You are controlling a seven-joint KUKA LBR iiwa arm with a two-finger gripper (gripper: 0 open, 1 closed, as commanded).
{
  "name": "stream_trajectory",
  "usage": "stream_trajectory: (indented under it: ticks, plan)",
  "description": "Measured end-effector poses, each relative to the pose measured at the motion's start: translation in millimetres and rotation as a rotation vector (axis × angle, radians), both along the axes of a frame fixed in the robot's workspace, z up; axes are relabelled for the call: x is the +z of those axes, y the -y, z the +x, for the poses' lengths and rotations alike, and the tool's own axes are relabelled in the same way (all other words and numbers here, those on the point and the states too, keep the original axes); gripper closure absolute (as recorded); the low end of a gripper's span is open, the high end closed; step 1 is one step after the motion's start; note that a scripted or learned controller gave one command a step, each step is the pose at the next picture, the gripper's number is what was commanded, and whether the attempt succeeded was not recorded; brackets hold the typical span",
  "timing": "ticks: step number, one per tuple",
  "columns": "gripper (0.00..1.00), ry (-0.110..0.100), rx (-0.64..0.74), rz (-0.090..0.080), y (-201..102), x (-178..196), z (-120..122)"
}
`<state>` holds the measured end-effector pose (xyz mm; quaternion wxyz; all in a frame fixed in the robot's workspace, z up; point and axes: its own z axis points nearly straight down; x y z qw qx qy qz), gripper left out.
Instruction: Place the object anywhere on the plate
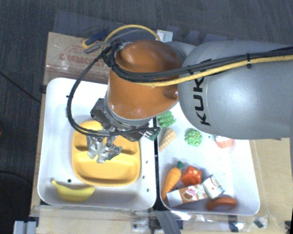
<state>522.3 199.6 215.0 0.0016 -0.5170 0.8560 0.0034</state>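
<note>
A yellow rectangular plate [123,170] lies in the left white bin [59,129]. My gripper [103,151] hangs straight over the plate's left half, under the orange wrist band [140,81], and I see nothing between it and the plate. A yellow banana [72,190] lies on the bin floor just in front of the plate's near left corner, off the plate. The plate's back edge is hidden by the wrist.
The right bin [248,199] holds a carrot [171,180], a red pepper [192,175], a small carton [193,192], a can [213,187], a sausage [222,203], corn [167,138] and green pieces [193,137]. The arm's grey body [246,89] covers the backs of both bins.
</note>
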Motion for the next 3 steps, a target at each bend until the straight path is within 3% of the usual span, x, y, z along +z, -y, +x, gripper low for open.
stream_trajectory:
  ticks: [1, 2, 3]
  plan:
    - [0.0, 0.0, 0.001, 0.001, -0.3, 0.0, -0.1]
    - [1.0, 0.0, -0.002, 0.003, -1.1, 8.7, 0.5]
    - [0.0, 0.0, -0.002, 0.004, -1.2, 8.6, 0.4]
